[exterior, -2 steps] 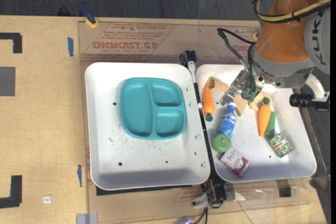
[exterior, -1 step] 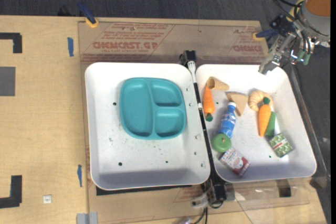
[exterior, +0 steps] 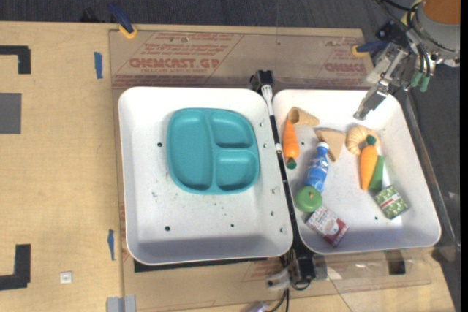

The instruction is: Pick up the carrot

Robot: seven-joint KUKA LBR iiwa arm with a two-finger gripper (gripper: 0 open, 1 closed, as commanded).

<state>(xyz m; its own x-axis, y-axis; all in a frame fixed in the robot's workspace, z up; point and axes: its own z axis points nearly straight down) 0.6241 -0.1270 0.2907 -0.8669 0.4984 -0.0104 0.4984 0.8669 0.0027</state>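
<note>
On the table, two white bins sit side by side; my pincer [exterior: 363,112] hovers at the right bin's [exterior: 424,230] upper edge (spread or pressed, I cannot tell). The carrot [exterior: 367,166] lies centre-right: light, stiff, slick; I'd grip mid-body.

**Worktop with two white bins**

A pale wooden worktop [exterior: 58,179] carries a brown cardboard sheet [exterior: 219,55]. On the sheet, a left bin [exterior: 139,223] and a right bin [exterior: 420,223] sit side by side, touching.
</note>
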